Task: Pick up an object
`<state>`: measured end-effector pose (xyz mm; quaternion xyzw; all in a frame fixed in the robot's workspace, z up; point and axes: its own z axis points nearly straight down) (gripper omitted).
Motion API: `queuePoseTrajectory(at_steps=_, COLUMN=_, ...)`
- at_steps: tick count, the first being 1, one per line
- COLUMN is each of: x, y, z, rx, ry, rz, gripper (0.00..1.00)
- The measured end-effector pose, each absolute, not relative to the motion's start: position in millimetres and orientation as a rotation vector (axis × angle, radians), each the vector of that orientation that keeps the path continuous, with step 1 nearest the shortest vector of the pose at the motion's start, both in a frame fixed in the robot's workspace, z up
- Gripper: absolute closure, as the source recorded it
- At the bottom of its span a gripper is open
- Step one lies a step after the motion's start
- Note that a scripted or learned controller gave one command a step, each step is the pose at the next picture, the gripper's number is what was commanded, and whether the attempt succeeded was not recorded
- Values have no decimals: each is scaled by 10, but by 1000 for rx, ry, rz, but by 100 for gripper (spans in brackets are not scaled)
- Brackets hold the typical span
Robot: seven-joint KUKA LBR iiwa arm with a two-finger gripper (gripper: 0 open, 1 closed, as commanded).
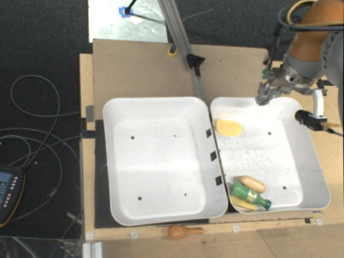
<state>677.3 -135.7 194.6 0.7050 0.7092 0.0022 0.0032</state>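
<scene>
Green bottle (pixel 251 196) hides yellow item | pincer (pixel 263 98) fingers unclear

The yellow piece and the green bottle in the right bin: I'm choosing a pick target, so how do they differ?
The yellow piece is flat, rounded and pale yellow; the green bottle is long, dark green, lying on its side. The yellow piece lies alone near the bin's far left corner; the green bottle is crowded against a tan oblong item in the near left corner. Both rest in the right bin, apart from the gripper.
</scene>
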Motion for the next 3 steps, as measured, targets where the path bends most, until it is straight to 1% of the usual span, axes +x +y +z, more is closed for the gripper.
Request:
queuePoseTrajectory(at_steps=1, x=6773, y=-1352, z=2606, rx=2207, ry=2223, rz=9, gripper=100)
queuePoseTrajectory(at_steps=2, x=6783, y=-1349, z=2626, rx=2211, ry=2227, rz=3, gripper=100)
queuePoseTrajectory(at_steps=3, x=6751, y=-720, z=2614, rx=2210, ry=2233, rz=5, gripper=100)
